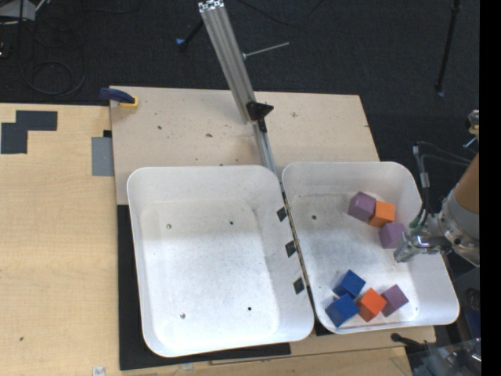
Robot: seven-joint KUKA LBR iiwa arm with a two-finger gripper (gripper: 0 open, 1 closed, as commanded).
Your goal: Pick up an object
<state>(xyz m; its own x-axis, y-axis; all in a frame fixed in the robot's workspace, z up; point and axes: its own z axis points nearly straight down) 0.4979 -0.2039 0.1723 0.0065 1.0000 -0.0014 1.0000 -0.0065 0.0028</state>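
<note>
Several small cubes lie in the right bin (329,233). A purple cube (362,206) and an orange cube (383,211) touch near the bin's far right. A second purple cube (391,234) sits just below them. At the near end are two blue cubes (351,283) (340,310), an orange cube (371,304) and a purple cube (395,298). My gripper (412,246) hangs low at the bin's right wall, right beside the second purple cube. Nothing shows as held.
The left bin (203,257) lies beside the right one, with small black clips along the shared rim (288,247). A slanted aluminium bar (231,61) rises behind the bins. The wooden bench (55,233) extends to the left.
</note>
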